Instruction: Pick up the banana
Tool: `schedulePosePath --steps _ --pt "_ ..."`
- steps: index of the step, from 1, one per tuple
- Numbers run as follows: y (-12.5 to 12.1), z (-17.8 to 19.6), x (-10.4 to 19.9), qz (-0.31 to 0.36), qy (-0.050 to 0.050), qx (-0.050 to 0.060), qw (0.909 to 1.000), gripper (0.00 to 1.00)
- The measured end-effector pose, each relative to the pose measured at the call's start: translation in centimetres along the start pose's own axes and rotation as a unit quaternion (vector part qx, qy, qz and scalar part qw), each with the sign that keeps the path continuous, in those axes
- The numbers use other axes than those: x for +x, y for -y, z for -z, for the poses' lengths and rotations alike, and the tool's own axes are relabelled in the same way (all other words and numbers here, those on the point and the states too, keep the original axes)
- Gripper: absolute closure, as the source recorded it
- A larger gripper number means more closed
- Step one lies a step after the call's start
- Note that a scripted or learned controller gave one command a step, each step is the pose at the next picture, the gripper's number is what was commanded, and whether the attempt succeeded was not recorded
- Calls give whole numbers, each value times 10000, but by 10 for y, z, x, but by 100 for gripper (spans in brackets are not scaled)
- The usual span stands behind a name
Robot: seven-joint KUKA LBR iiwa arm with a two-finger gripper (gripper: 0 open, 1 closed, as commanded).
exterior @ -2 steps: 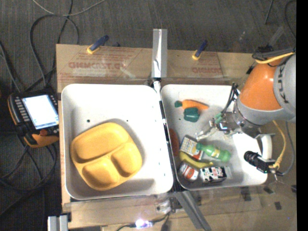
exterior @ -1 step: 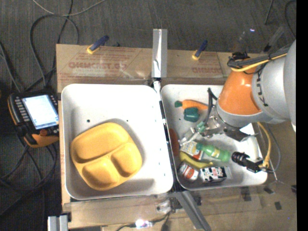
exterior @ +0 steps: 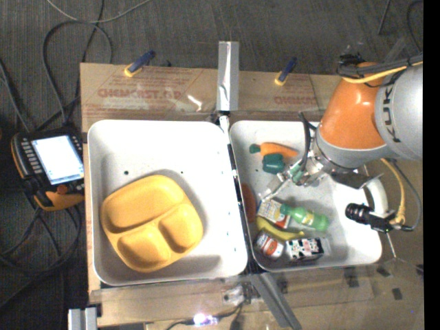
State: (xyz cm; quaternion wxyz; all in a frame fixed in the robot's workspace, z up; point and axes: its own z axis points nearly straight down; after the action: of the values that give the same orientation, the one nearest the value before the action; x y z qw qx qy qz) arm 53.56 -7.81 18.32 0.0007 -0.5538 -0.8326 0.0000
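The banana (exterior: 272, 229) lies in the right bin (exterior: 357, 246), near its front left. It is a yellow curve partly tucked under a green bottle (exterior: 304, 218) and just behind a small can (exterior: 269, 245). My gripper (exterior: 294, 176) hangs over the middle of the right bin. It is behind the banana and above the bottle's labelled end, apart from the banana. The orange-banded wrist (exterior: 350, 119) hides the bin's far right corner.
A carrot (exterior: 280, 148) and a teal piece (exterior: 273, 162) lie at the right bin's back. A red item (exterior: 247, 199) rests along its left wall, and a black-and-white box (exterior: 304, 249) sits at the front. The left bin (exterior: 110, 143) holds a yellow divided plate (exterior: 152, 220).
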Motion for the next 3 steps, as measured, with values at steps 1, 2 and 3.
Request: schedulePosePath --steps 1,2,3 --pt "31 -94 -17 457 32 -44 9989 0" --pt "61 -94 -95 94 55 -54 9999 0" --pt "63 -93 -43 991 69 -51 9950 0"
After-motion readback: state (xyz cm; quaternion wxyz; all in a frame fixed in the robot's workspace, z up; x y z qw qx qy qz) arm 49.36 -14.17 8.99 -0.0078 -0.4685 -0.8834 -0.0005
